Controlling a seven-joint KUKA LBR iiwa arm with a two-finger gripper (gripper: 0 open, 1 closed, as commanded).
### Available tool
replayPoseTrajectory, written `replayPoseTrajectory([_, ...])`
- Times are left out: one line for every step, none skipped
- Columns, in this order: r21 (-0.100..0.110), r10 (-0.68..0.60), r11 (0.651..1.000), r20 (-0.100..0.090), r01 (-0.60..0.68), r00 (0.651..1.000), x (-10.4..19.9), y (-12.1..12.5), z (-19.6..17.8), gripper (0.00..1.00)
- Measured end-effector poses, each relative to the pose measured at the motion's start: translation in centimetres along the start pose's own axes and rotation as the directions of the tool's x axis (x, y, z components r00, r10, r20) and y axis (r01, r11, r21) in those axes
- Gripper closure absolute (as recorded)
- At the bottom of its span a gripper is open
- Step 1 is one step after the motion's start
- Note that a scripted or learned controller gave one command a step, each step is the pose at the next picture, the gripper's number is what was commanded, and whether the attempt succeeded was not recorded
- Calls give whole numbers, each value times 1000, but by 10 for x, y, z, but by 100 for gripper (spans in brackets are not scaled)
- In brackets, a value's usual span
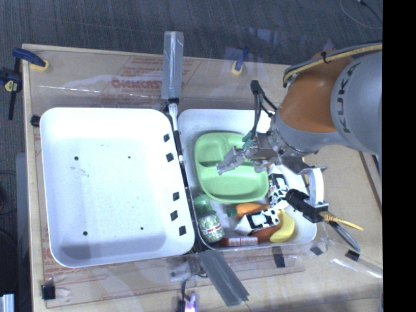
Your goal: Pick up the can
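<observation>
Bins come as a pair on the surface (97, 70): the left bin (104, 187) holds nothing I can make out but a few dark specks, and the right bin (214, 117) carries all the clutter. Going rightward in that bin, the can (210, 225) comes first, one only, a small green-and-white thing lying against the near-left wall, just beside the divider between the bins; its long axis seems to run roughly from the far side toward the near side, though it is too small to be sure whether it lies flat or leans. Just beyond it sits one green bowl (229, 174), and the pincer (229, 161) hangs over that bowl, its grey fingers pointing left; whether they are parted or closed I cannot tell, and nothing shows between them. So the can lies toward the near edge from the pincer and slightly left, with the bowl's rim between. In my judgement the coming move turns on that offset: a shift toward the near-left corner, then a descent tight against the wall. Further right lie one orange piece (249, 208), one black-and-white box (261, 220), one red-and-white tube (242, 242) and one yellow banana-like thing (284, 229), crowded near the can. One arm (338, 103) reaches in from the right.
</observation>
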State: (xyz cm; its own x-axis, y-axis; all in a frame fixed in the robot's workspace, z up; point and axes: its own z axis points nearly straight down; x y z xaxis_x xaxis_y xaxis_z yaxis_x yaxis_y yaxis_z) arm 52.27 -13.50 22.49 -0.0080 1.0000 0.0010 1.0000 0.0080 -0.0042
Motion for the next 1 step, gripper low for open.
replayPoseTrajectory([-21,295,955,1,-295,956,-15,-41,119,0])
